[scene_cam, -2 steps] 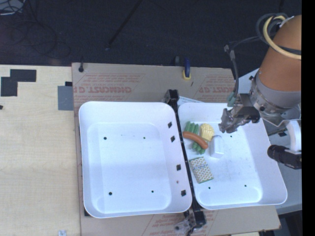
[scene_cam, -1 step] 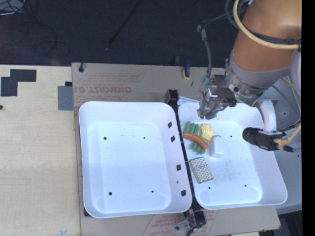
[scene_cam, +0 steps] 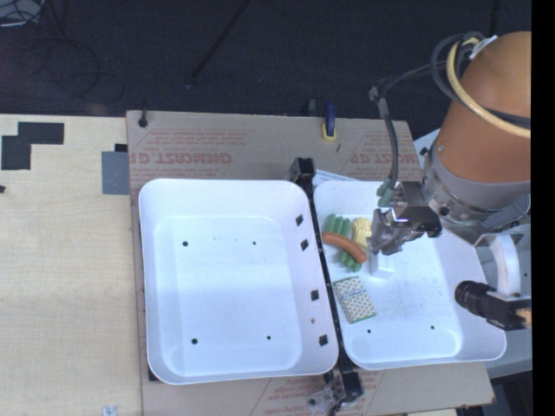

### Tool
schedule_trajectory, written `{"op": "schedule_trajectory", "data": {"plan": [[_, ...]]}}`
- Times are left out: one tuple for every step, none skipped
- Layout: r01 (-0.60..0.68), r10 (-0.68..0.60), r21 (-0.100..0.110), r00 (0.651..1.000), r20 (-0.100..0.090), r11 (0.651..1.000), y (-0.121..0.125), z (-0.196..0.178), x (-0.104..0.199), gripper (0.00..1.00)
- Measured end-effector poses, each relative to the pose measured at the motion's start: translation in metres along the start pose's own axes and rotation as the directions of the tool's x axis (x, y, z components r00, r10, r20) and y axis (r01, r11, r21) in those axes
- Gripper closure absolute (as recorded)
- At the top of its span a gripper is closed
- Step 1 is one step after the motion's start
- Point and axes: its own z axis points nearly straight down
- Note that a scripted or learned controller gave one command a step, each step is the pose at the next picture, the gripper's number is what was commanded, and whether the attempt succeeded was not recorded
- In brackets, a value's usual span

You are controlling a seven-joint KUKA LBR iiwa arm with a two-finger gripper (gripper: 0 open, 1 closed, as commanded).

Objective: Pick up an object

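In the right bin (scene_cam: 451, 336), an orange carrot (scene_cam: 344, 246) lies just left of the gripper (scene_cam: 380, 263).

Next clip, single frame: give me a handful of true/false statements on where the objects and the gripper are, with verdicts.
1. The orange carrot-like piece lies in the right bin. True.
2. The patterned square packet lies in the left bin. False: it lies in the right bin, near the divider.
3. The gripper is over the right bin. True.
4. The green pieces sit on the bench outside both bins. False: they lie in the right bin, beside the carrot-like piece.
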Motion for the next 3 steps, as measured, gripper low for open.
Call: {"op": "schedule_trajectory", "data": {"plan": [[0.003, -0.003, -0.012, 1.0, 0.0, 1.0, 0.037, -0.073, 0.032, 1.0], [0.007, -0.007, -0.012, 1.0, -0.002, 1.0, 0.011, -0.164, 0.087, 1.0], [0.007, -0.007, 0.001, 1.0, 0.003, 1.0, 0.012, -0.168, 0.085, 1.0]]}}
